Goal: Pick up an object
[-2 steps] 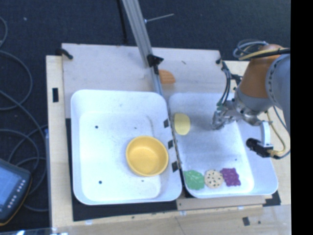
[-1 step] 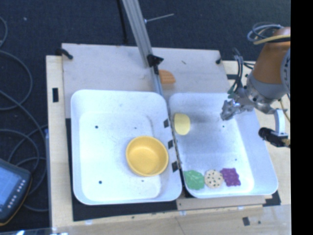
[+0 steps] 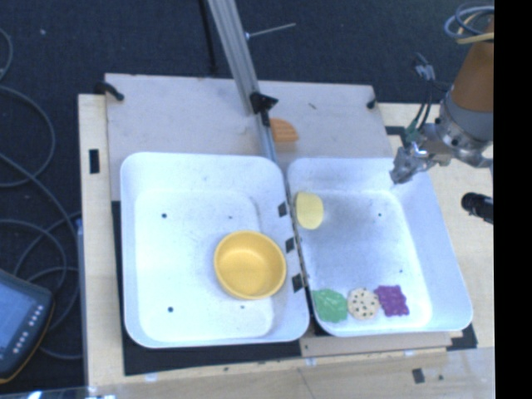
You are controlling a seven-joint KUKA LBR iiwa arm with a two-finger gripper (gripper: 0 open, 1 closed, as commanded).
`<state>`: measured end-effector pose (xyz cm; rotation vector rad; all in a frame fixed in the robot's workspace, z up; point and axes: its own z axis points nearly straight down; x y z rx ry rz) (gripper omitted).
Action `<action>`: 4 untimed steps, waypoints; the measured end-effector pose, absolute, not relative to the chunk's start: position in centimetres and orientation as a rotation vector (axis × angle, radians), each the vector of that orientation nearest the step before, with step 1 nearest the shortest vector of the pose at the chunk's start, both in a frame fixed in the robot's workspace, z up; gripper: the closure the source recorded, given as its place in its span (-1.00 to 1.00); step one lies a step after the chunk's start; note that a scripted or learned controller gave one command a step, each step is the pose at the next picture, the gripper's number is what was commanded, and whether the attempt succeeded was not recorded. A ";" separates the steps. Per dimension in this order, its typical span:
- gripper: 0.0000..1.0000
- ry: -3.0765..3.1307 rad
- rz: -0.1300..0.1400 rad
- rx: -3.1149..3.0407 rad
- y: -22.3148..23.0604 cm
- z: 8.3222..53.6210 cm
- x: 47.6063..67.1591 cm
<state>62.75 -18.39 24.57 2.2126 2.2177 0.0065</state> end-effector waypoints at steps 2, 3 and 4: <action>1.00 2.229 0.003 2.213 -12.3 26.5 62.2; 1.00 2.230 0.003 2.213 -7.3 27.0 60.9; 1.00 2.229 0.002 2.214 -2.8 26.9 59.6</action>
